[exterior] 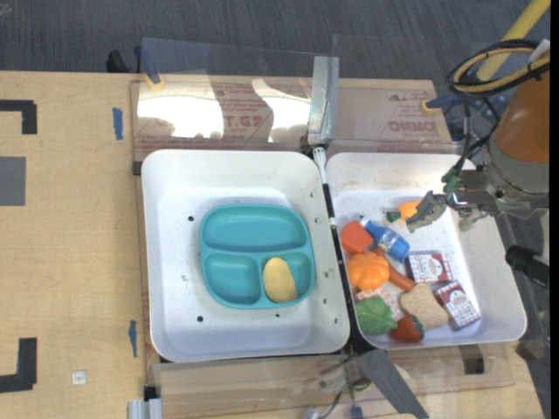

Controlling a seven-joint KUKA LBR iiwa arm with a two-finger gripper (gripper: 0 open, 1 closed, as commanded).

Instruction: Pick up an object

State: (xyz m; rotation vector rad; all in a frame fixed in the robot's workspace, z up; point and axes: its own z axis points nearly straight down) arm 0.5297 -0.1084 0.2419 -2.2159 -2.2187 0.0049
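The toys to pick from lie in a heap in the right bin (498, 317), at the centre right of the frame, crowded toward its left and lower parts: one orange pumpkin-like piece (369, 271), one red-orange piece (355, 236) just above it, one blue can (387, 239) lying on its side, one slice of bread (424, 304), one green leafy piece (376, 315), one strawberry (407, 328) at the lower edge of the heap, and two small red-and-white cartons (428, 267) — the second carton (458, 305) sits below and to the right of the first. One small orange piece (407, 209) lies near the top of the heap, just left of the gripper (426, 211). The gripper hangs over the upper part of this bin, above the can and cartons; whether its tips are spread or closed cannot be told, and nothing is visibly between them. The left bin (166, 234) holds one teal divided plate (249, 251) — a single yellow lemon-like piece (279, 279) rests in its lower right compartment.
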